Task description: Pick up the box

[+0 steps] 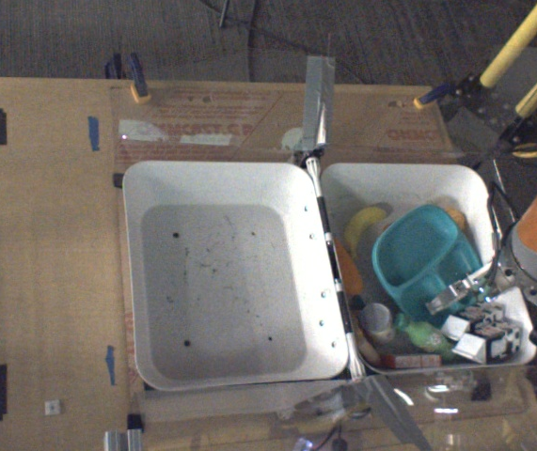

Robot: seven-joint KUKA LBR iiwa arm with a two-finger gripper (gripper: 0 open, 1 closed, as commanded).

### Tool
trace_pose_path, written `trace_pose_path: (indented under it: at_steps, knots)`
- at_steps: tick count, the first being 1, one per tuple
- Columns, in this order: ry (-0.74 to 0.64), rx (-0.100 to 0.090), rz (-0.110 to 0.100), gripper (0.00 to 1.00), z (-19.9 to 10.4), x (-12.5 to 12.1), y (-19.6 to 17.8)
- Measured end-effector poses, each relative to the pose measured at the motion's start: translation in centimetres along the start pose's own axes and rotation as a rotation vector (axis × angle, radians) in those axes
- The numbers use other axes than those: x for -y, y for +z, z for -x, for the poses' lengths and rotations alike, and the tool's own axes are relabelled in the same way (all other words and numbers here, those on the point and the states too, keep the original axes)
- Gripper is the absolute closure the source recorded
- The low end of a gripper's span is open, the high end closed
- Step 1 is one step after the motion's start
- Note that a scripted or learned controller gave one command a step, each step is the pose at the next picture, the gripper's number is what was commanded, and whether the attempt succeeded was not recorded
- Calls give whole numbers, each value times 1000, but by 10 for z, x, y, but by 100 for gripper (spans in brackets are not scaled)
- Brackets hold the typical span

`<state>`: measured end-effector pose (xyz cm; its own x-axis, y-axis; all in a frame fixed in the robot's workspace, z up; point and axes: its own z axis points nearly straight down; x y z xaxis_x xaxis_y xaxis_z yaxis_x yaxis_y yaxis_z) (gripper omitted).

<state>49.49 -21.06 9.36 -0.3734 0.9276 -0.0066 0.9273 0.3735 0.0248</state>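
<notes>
The hand (pixel 458 294) hangs low in the right bin (pixel 409 178), at the near right edge of a teal box (pixel 418 256); its grip cannot be told. The box lies among small clutter. Two bins sit on the bench (pixel 42 252), including the left bin (pixel 216 271).

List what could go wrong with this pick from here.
1. The right bin is crowded: the teal tub, a yellow item and small pieces lie close together, so the hand may snag or grab the wrong thing.
2. The hand sits over the tub's rim and could tip it.
3. The box cannot be told apart clearly among the clutter, so the aim may miss.
</notes>
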Motion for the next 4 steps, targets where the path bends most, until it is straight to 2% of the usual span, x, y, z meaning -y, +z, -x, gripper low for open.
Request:
trace_pose_path:
  at_steps: [1,2,3,4]
  knots:
    - [-36,13,-6,0,-59,-15,2]
    - [-101,41,13,0,-90,-35,-4]
    - [-50,8,-5,0,-6,5,1]
    - [-54,7,-4,100,-6,2,-9]
